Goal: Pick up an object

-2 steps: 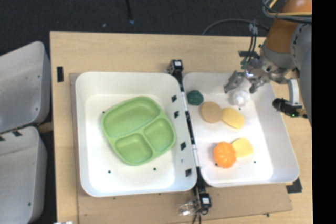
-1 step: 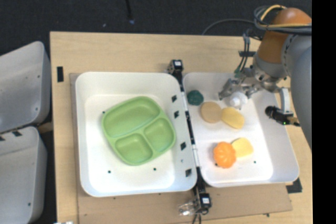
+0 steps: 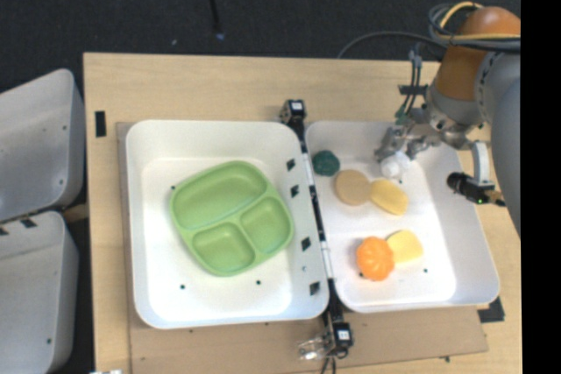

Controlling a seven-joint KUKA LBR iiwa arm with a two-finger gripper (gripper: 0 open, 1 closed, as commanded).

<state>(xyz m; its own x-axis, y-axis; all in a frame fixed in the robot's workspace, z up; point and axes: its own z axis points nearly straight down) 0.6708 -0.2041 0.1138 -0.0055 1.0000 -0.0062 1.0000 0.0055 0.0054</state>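
In the right bin (image 3: 456, 267) lie a dark green round piece (image 3: 326, 161), a tan disc (image 3: 352, 187), a yellow oval piece (image 3: 389, 196), an orange pumpkin-like object (image 3: 375, 258) and a pale yellow block (image 3: 406, 247). My gripper (image 3: 394, 158) hangs low over the bin's upper part, just right of the tan disc and above the yellow oval. Its tip looks whitish and blurred, and nothing can be made out between its fingers.
The left bin (image 3: 149, 276) holds a green divided plate (image 3: 231, 216). A divider with black clips (image 3: 308, 215) runs between the bins. A cable (image 3: 377, 41) loops over the bench behind the arm. Grey chairs (image 3: 35, 153) stand at the far left.
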